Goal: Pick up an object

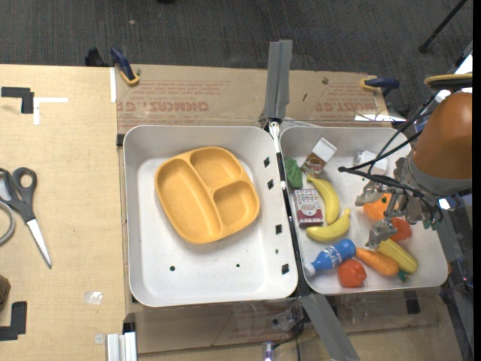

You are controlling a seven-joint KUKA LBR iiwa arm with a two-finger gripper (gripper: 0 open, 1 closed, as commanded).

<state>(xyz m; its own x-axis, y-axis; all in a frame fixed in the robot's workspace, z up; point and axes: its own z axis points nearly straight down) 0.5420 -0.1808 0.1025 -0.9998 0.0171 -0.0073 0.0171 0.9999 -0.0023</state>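
The right bin [428, 280] holds several toy foods. Two yellow bananas [328, 198] lie beside a small red box [308, 207] and a green piece [293, 175]. Along the near side are a blue bottle [333, 256], a red tomato [352, 274], an orange carrot [378, 262] and a yellow corn cob [399, 255]. My gripper [385, 228] hangs low over the bin's right half. It is just above the corn, between an orange fruit [374, 207] and a red piece [401, 231]. Nothing shows as held.
The left bin [143, 277] carries a yellow divided plate [207, 194]. A white and brown packet [322, 151] and a white object [366, 158] lie at the back of the right bin. Scissors [26, 209] rest on the bench at far left. Cables trail from the wrist.
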